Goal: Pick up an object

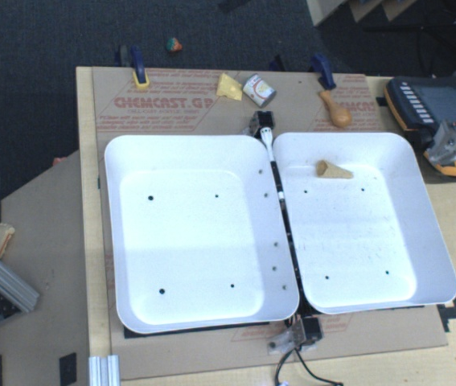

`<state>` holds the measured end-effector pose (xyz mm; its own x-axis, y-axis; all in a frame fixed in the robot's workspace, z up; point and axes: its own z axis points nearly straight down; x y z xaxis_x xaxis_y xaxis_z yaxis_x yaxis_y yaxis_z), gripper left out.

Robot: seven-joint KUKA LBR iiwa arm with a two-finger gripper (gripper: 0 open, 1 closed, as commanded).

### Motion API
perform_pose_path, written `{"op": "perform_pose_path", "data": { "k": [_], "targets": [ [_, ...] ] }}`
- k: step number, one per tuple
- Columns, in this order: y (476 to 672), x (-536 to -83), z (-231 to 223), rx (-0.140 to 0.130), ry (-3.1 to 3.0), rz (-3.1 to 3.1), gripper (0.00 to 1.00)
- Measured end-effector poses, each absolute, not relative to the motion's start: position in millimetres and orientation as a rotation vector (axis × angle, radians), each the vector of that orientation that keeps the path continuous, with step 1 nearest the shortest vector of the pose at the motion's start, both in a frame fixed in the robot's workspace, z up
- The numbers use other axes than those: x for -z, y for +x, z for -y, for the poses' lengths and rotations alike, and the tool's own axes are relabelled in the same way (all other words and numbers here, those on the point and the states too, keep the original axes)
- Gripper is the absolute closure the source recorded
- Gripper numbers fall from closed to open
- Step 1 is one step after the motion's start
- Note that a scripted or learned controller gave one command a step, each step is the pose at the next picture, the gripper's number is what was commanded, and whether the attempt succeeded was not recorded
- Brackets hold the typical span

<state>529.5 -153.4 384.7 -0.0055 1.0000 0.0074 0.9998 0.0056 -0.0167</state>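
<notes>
While the left bin (187, 232) lies nearest, a single tan wedge (334, 170) is found farther off, near the back wall of the right bin (364, 223). It is judged light, probably stiff, and best pinched across its narrow width. Beyond, a yellow block (229, 88) and a small box (259, 90) are seen on the board. Nothing can be told of the jaws.
</notes>
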Motion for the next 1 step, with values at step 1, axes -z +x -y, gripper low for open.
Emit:
{"op": "perform_pose_path", "data": {
  "k": [1],
  "targets": [
    [499.4, -423.4, 229.0, -0.001, -2.236, 2.219, 1.00]
  ]
}}
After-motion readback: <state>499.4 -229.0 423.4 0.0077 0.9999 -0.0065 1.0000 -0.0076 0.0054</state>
